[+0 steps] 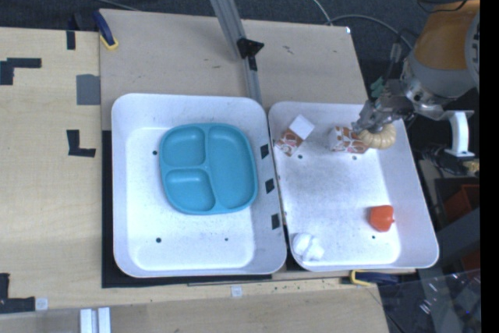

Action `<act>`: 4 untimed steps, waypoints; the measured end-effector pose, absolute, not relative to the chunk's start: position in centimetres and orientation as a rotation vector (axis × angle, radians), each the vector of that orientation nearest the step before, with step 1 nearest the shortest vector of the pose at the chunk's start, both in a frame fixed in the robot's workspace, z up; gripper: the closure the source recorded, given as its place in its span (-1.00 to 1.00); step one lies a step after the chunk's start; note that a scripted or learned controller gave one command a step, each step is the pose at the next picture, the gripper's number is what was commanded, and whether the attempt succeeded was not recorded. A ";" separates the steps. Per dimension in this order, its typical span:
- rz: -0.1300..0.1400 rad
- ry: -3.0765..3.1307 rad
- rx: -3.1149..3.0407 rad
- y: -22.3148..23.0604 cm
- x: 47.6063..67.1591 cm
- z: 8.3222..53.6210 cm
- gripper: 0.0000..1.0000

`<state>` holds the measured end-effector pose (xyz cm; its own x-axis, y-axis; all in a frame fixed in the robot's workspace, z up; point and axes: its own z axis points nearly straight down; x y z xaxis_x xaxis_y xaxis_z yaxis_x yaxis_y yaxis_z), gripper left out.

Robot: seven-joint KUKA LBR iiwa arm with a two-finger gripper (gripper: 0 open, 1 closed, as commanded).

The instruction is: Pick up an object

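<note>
Carton (347, 139) lies by the right bin's (413, 191) far edge under the hand (368, 123); finger state unclear.

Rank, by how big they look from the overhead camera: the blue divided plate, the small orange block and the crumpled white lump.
1. Blue divided plastic plate, in the left bin, by far the largest.
2. Small orange block and crumpled white lump, both in the right bin: they look about alike, so I won't rank them.
</note>
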<state>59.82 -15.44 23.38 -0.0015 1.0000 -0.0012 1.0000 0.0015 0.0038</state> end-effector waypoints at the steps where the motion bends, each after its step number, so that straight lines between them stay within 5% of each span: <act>1: -0.001 2.229 2.217 -10.7 60.7 22.4 1.00; 4: 0.003 2.230 2.214 6.7 64.5 22.6 1.00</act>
